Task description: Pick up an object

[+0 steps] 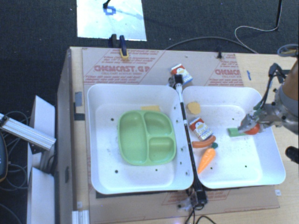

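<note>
The gripper (246, 126) is down in the right bin (261, 171), at a green block (233, 132) and something orange-red (I can't tell its grip). Looks like the grasp step; next, a clean lift.

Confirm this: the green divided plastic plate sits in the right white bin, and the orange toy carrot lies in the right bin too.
Wrong on the plate. The camera view shows the green divided plastic plate in the left white bin. The orange toy carrot does lie in the right white bin.
</note>
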{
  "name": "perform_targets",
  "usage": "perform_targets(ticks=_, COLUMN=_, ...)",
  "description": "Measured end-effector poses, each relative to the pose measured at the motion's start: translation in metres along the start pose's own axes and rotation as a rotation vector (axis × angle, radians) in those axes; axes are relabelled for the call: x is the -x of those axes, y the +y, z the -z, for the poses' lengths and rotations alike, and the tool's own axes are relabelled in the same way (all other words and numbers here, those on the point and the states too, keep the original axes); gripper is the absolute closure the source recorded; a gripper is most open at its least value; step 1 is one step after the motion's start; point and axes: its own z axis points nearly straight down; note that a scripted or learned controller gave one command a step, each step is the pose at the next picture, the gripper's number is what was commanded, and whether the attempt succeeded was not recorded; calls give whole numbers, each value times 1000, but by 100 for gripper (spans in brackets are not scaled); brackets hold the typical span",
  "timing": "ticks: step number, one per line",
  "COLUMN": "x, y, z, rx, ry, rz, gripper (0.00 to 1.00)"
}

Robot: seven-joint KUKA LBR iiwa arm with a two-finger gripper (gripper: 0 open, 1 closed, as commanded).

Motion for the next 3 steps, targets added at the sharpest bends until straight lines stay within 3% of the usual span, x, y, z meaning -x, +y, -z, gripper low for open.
perform_targets(ticks=1, x=-32, y=59, z=-40, rx=-1, ry=1, rz=2, gripper=100)
perform_targets(ticks=2, x=-24, y=119, z=-43, rx=0, ry=1, rz=4, gripper=100)
perform_targets(ticks=3, x=-29, y=75, z=1, rx=1, ry=1, rz=1, gripper=100)
